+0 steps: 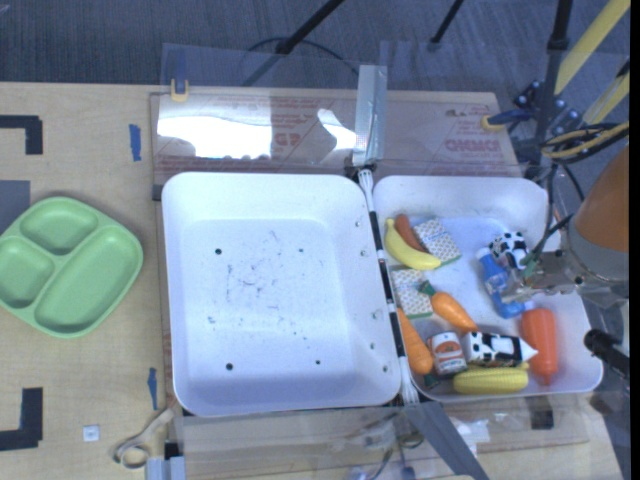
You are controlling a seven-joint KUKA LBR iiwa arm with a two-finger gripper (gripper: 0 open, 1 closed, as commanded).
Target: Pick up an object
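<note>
The right bin (530,196) holds several toy foods. Among them are a yellow banana (408,252), a red sausage (405,232), two patterned packets (437,238), an orange carrot (453,311), a small can (447,353), a cow-patterned box (497,347), a second banana (490,379) and a red-orange vegetable (541,341). A blue object (495,280) and a black-and-white toy (509,246) lie at the bin's right side. My gripper (522,284) reaches in from the right, low and right against the blue object. The arm's grey body and orange band (605,213) rise behind it.
The left bin (190,203) sits beside the right one, with a ridge between them. A green divided plate (65,265) lies on the bench at far left. Scissors (140,448) rest near the front edge. A clear panel (260,118) stands behind the bins.
</note>
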